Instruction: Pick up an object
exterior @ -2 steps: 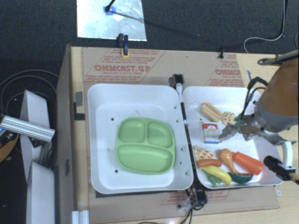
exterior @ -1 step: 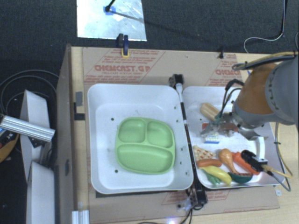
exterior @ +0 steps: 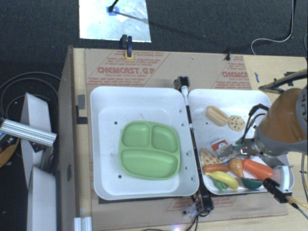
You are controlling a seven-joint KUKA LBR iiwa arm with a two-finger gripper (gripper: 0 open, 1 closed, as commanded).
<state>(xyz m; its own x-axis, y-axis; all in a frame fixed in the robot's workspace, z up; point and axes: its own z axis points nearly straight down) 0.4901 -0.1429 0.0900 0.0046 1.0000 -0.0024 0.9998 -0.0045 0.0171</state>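
Hovering low in the right bin (exterior: 240, 100), my gripper (exterior: 230, 151) sits just above the toy-food pile (exterior: 231, 170), grip state I cannot tell, nothing visibly lifted, so the pick looks not yet done.

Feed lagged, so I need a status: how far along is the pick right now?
Done: the gripper is down in the right bin among the toy food, by the pear and carrot. In hand: nothing visibly gripped. Left: grasp and lift; the green tray sits in the left bin.
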